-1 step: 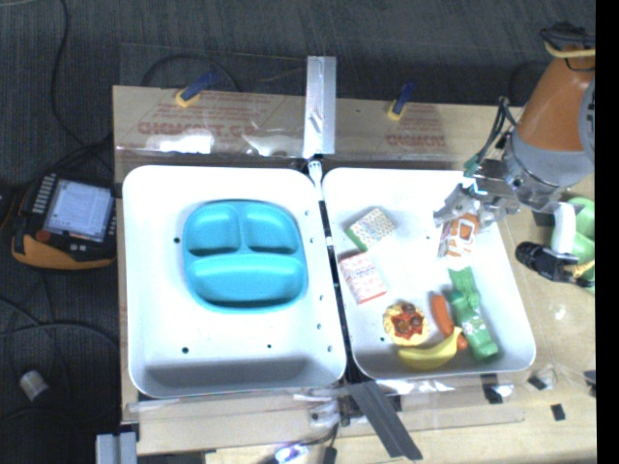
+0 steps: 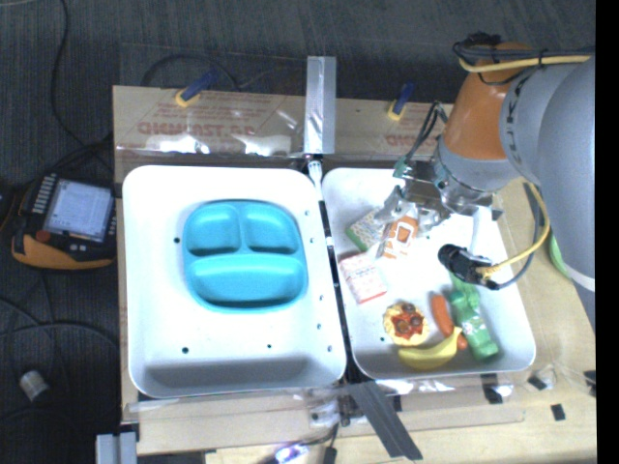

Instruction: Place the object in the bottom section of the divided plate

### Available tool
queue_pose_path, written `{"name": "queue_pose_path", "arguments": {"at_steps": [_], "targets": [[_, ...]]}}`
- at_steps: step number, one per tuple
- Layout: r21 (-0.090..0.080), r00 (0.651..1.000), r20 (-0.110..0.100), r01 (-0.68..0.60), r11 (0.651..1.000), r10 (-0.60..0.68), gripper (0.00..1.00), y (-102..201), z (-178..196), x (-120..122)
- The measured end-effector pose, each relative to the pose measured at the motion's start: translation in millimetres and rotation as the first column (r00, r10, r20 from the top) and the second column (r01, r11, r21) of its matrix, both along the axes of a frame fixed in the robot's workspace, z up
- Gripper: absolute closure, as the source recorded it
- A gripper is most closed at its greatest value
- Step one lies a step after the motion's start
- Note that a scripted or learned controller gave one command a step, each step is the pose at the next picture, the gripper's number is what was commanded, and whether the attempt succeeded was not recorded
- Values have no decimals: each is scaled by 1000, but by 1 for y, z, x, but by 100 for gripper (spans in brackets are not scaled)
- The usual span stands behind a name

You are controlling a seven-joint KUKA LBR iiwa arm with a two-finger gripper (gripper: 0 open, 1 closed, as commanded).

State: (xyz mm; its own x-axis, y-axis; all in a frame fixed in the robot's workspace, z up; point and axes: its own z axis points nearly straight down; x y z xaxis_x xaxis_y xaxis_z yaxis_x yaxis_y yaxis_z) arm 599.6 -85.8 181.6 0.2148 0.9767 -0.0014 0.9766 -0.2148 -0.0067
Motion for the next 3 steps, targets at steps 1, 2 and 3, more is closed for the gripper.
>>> {"name": "queue_pose_path", "arguments": {"at_steps": [1,2,3], "targets": [[-3,1000,4,27,1000,-27,100,95,2,25],[-4,1000,1,-17,1000,17,100,146,0,27],[-3,999,0,35,999,-35,100,167,-1,53]]}}
